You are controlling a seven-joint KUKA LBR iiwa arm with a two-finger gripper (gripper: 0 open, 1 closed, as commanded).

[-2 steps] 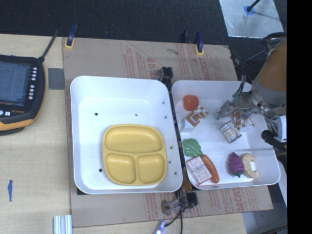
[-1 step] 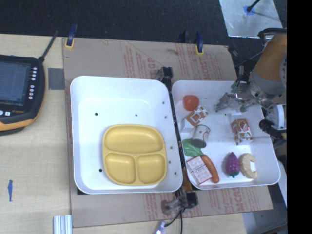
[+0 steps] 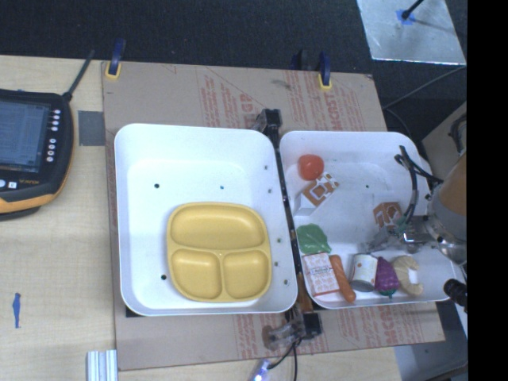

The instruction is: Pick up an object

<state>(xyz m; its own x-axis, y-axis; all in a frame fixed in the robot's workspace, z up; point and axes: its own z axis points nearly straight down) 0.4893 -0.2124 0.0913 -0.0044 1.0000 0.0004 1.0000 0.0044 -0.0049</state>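
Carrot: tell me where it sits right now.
The carrot lies in the right bin, near its front edge, between the red-and-white packet and the small can.

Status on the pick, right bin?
Pincer low in right bin, beside brown toy. Nothing seen held. Purple toy, can, carrot crowded along near wall.

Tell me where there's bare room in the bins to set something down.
Left bin: the bare floor behind the yellow tray and along its left wall. Right bin: a small patch between the red ball and the gripper. Its front edge is crowded, carrot to can.
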